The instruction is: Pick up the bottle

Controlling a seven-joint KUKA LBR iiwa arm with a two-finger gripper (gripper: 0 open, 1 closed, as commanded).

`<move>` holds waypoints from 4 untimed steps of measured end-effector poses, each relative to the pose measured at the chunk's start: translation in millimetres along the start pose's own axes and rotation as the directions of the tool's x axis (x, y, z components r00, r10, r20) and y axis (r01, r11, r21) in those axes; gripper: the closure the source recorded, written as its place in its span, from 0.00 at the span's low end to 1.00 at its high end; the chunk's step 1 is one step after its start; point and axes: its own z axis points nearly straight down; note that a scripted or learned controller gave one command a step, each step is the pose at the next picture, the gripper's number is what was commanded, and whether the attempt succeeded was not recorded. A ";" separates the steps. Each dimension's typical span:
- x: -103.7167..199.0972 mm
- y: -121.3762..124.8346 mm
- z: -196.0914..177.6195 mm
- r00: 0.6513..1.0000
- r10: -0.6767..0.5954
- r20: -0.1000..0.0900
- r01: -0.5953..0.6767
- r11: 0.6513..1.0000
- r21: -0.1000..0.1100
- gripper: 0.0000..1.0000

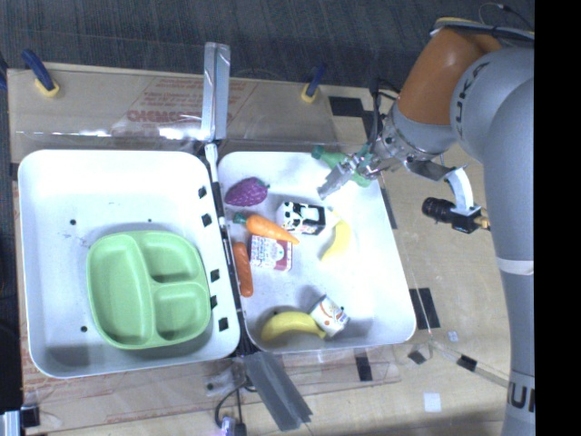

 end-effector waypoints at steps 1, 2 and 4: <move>-5.7 17.2 74.6 0.999 0.040 0.000 -0.040 0.999 -0.002 0.00; -3.9 17.5 67.4 0.999 0.034 -0.002 -0.034 0.999 0.003 1.00; 69.6 43.7 -57.1 0.984 0.181 -0.002 -0.181 0.984 0.004 1.00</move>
